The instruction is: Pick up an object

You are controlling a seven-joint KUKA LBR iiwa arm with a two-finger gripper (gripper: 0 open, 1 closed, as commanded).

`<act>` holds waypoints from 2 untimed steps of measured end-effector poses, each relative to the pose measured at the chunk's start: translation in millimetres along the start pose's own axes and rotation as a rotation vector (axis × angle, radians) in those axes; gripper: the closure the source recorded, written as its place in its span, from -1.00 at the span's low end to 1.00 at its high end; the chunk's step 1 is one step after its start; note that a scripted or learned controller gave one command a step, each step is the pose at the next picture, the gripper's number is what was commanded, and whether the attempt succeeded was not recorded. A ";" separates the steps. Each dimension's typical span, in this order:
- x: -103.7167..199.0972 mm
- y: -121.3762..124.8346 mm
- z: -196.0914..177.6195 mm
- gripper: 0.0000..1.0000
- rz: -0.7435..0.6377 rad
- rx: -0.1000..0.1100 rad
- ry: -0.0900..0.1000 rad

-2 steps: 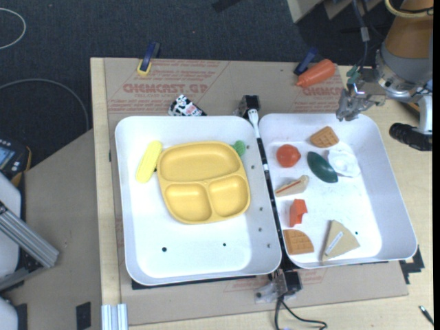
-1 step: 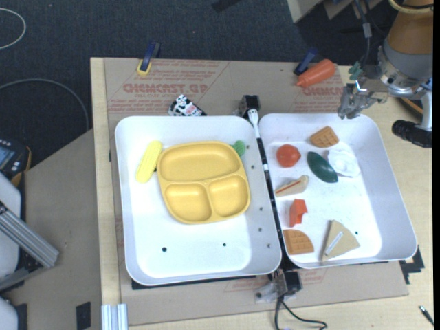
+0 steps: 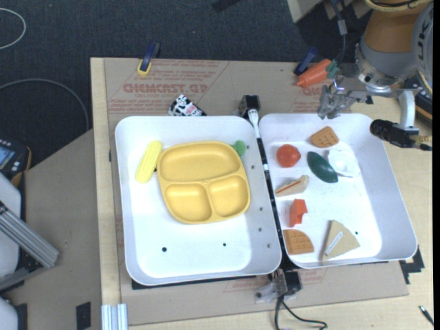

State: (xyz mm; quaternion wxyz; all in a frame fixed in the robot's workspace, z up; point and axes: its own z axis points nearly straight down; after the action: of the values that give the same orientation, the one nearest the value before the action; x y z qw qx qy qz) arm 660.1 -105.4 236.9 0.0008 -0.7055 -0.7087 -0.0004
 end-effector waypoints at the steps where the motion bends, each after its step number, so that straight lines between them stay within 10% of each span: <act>1: 54.8 -10.9 13.1 1.00 0.000 0.003 0.000; 2: 111.3 -22.6 3.6 1.00 -0.002 0.002 0.002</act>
State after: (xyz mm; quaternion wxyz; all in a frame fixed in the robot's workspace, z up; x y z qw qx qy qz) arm 637.0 5.8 233.5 0.0020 -0.7047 -0.7095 -0.0003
